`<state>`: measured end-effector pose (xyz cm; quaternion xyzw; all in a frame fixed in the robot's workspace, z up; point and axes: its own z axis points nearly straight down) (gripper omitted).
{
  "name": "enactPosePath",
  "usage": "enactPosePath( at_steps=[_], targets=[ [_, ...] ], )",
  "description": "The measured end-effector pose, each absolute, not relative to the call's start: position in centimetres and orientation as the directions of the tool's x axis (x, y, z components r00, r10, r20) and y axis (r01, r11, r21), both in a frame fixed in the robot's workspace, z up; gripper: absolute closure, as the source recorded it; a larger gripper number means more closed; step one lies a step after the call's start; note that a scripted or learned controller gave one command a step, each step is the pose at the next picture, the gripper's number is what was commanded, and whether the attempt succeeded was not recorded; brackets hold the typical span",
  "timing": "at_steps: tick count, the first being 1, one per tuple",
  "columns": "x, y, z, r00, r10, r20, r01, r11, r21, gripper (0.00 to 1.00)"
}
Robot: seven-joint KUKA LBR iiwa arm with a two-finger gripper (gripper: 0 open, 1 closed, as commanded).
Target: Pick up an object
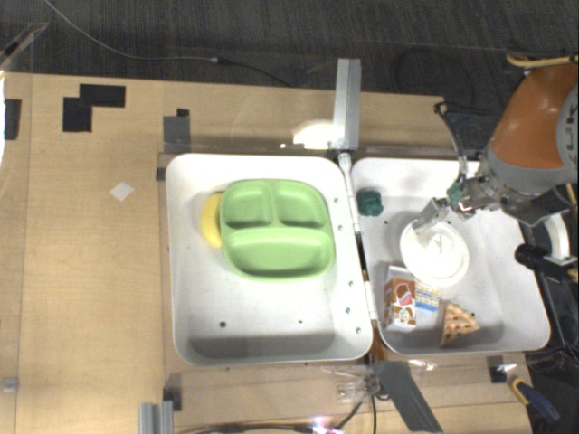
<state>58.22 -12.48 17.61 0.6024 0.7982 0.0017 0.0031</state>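
Right now the tool [434, 213] is low in the right bin [507, 181], at the top edge of a round white lid [436, 251]. Its two prongs look a little apart, and nothing sits between them, so it holds nothing. It points down at a slant because the arm [534, 143] leans in from the right side.

The lid lies flat in the middle of the bin, so I think it is the thing to grab. It is thin, so the tool may need to pinch its rim.

A small green cup [369, 202] sits near the bin's left wall. A little snack packet [403, 303] and a pizza slice toy [458, 324] lie just below the lid, near the front wall.

The left bin [262, 333] holds a green tray [275, 226] with three parts. A yellow thing [211, 220] peeks out from under its left side. Both bins rest side by side on the table [81, 269].
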Motion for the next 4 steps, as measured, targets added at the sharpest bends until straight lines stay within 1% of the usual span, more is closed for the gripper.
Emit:
enactPosePath(
  at_steps=[1,2,3,4],
  targets=[
    [62.5,-9.4,8.7,-0.310,0.951,-0.003,0.951,0.310,0.008,0.00],
    [63.8,-9.5,14.3,-0.528,0.849,-0.006,0.849,0.528,0.007,0.00],
    [64.0,-9.3,15.6,-0.531,0.848,-0.011,0.847,0.531,0.014,1.00],
    [64.0,-9.3,15.6,-0.530,0.848,-0.011,0.848,0.531,0.014,0.00]
  ],
)
